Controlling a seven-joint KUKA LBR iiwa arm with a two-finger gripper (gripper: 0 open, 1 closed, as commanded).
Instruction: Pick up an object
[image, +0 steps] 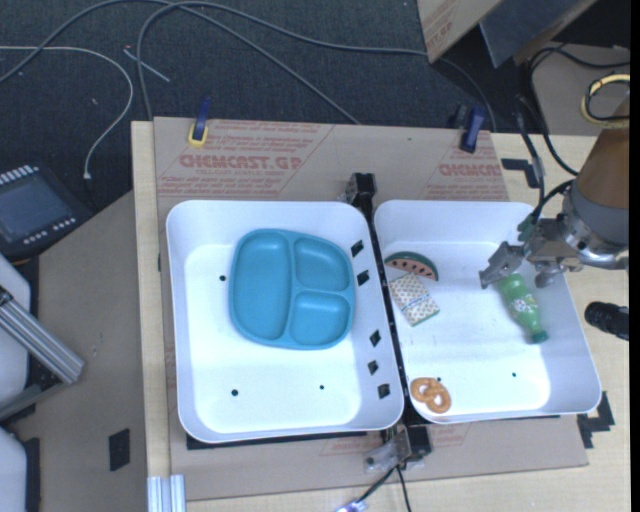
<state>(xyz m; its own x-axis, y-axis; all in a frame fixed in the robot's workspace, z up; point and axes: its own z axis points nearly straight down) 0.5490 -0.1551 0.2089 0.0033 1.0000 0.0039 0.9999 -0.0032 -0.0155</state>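
A green bottle (523, 308) is taken as the likely target — it lies on its side in the right bin (480, 395), near that bin's right wall and toward the far half, directly beneath the gripper (527, 262). The gripper's fingers are seen spread apart above the bottle's upper end, with nothing clamped between them; no grasp is shown. The bottle's long axis is judged to run from upper left to lower right in the camera view, slightly slanted off the bin wall; which end is the cap cannot be told, since the upper end is partly hidden by the gripper. It is judged to be a light, hollow plastic toy — stiff enough to be squeezed, but smooth and round, so rolling or slipping out of the fingers is to be expected if it is pinched off-centre. A hold across the short axis at mid-body is suggested, with the fingers closed square to the long axis. Other things are seen in the same bin, well apart from the bottle: a watermelon slice (412, 266) and a patterned packet (413, 300) near the left wall, and a pretzel (431, 395) at the near left corner. A blue divided plate (292, 288) lies in the left bin (270, 405). The bottle is not crowded by anything, so a clear approach from above is judged possible.
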